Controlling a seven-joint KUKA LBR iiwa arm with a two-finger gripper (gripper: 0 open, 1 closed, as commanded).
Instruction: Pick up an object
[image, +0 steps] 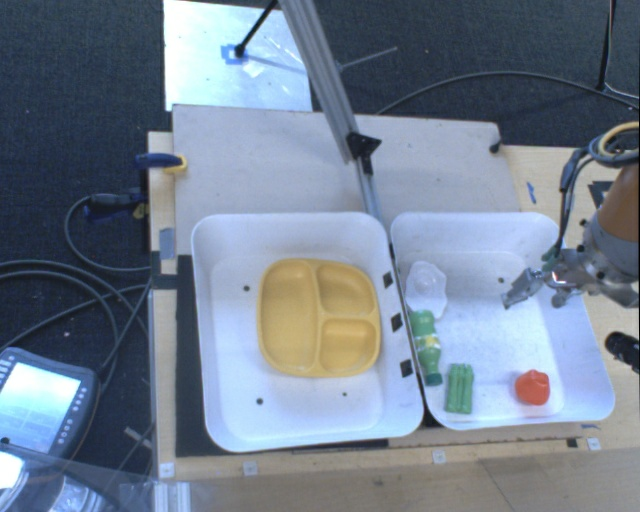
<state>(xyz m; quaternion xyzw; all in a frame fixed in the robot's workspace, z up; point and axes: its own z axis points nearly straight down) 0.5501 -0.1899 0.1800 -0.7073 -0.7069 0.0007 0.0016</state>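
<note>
The right bin (480, 235) holds a clear crumpled plastic cup (427, 284) at its left side. Below the cup lies a green bottle (427, 346) with a yellow label. A green ridged block (459, 388) and a small red-orange object (533, 387) rest near the front wall. My gripper (537, 292) hangs over the right part of this bin, above and behind the red-orange object. It is open, with nothing between its fingers.
The left bin (225, 300) holds a yellow divided plate (320, 317). A grey pole (330, 85) slants down from the top to the seam between the bins. Cables and a pendant lie on the floor at left.
</note>
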